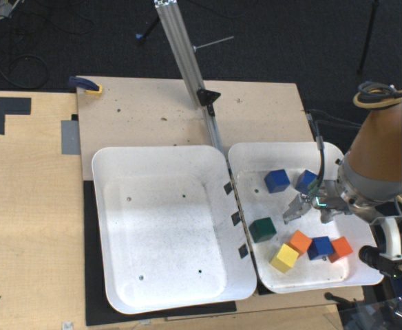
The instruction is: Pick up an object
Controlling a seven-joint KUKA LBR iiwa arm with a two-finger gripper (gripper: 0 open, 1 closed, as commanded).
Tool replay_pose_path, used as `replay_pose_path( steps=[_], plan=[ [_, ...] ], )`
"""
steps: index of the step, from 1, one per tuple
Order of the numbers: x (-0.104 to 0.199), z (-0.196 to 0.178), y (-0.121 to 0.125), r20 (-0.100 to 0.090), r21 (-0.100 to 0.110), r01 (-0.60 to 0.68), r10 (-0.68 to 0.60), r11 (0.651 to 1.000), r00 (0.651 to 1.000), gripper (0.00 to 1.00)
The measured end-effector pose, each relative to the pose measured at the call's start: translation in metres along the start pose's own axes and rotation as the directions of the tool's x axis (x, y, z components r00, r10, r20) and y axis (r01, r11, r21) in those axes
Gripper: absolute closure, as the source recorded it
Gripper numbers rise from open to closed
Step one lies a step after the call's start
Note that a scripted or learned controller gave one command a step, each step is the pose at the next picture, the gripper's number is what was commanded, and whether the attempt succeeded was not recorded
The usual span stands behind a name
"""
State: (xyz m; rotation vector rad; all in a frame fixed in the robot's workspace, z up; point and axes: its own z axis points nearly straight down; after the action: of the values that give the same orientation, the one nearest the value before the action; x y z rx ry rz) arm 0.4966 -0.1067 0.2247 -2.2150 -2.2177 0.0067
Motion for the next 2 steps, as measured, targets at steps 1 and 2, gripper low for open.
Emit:
replay_pose_path(
  steps=[1, 2],
  plan=[
    [-0.002, -0.002, 0.001, 0.001, -0.005, -0.005, 0.005, 1.000, 1.000, 0.00],
    [-0.011, 0.056, 0.001, 0.000, 0.002, -0.002, 0.002, 1.000, 1.000, 0.00]
  ],
)
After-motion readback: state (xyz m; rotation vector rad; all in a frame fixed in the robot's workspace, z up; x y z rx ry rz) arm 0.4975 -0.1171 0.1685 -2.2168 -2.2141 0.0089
